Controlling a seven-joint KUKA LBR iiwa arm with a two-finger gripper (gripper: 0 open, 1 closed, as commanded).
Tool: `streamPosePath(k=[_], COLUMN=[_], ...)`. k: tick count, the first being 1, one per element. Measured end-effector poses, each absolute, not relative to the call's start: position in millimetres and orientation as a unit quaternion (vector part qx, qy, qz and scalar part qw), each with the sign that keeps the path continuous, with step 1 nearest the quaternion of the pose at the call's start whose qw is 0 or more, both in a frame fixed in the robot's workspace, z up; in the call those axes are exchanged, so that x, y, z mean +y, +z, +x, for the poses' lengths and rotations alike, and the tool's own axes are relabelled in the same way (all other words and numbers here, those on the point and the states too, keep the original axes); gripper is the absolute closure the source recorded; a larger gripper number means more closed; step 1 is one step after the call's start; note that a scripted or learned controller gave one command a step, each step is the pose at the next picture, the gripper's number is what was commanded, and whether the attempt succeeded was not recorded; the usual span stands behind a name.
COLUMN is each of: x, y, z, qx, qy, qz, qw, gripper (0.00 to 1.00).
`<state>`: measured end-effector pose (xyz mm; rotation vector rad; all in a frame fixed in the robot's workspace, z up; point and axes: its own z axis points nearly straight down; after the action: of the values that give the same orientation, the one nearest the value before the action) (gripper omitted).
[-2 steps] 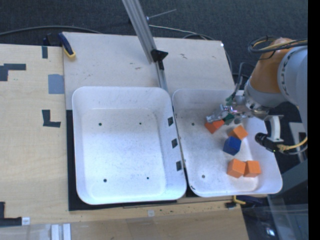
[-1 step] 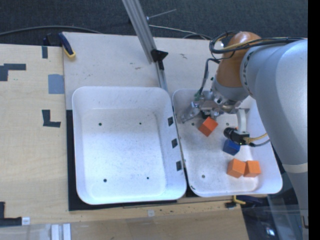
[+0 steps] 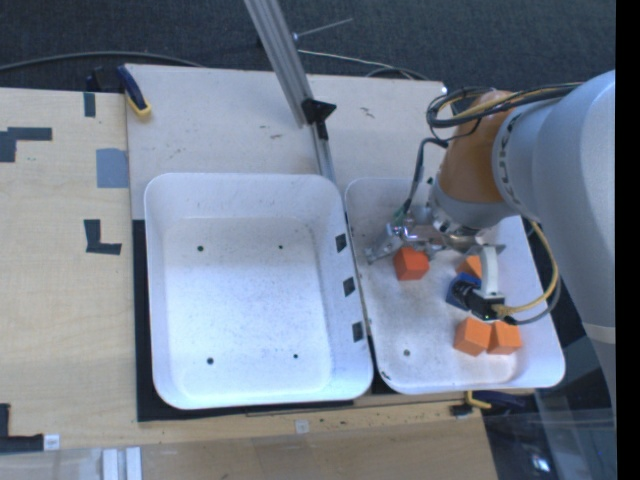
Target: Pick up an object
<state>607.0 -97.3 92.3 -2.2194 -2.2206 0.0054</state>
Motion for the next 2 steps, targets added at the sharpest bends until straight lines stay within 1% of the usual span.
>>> streamPosePath(k=[1,2], x=[-96,-75], y=[101,196], z=[608.3,568.0], qx=[-0.708,-0.708], qy=[0.0007,-0.0015], qz=[-0.706,-0.706], qw=[0.001,-0.001], gripper=[1.00,1.00])
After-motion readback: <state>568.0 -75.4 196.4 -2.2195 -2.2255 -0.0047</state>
